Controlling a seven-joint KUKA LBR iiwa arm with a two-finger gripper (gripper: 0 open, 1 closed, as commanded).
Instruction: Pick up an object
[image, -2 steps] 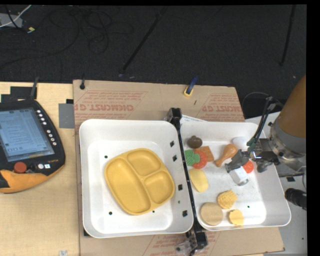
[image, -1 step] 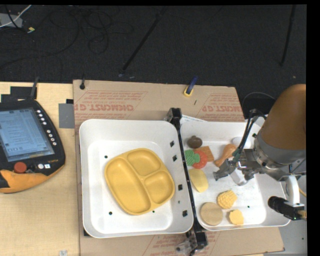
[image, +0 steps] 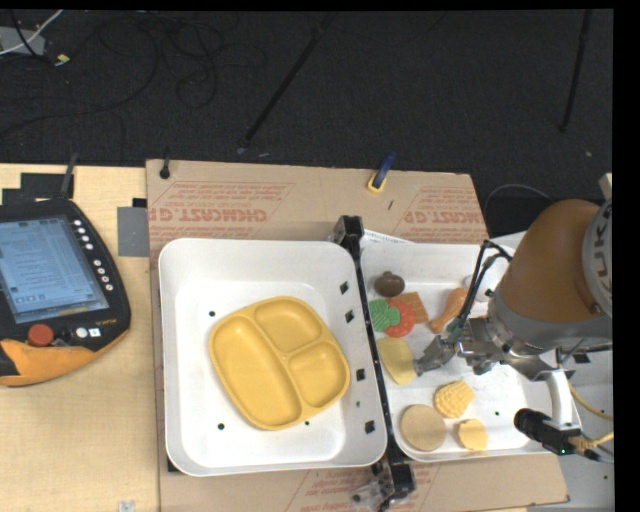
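Tool (image: 432, 357) low in the right bin (image: 430, 262), tips just beside a pale yellow food piece (image: 397, 360); whether spread or closed, cannot tell. Around it: brown round piece (image: 389, 285), green-and-red piece (image: 390, 317), orange piece (image: 449, 305), yellow waffle-like piece (image: 454, 400), tan disc (image: 423, 428), small yellow lump (image: 472, 435). In the left bin (image: 200, 270), a yellow divided plate (image: 278, 360). Far left on the tabletop (image: 60, 420), a control tablet (image: 55, 290).

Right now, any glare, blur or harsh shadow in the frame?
Camera view: even, soft light; white bins bright but not blown out; yellow divided plate sharp with mild sheen; claw area slightly soft; top background dark, cables barely readable.
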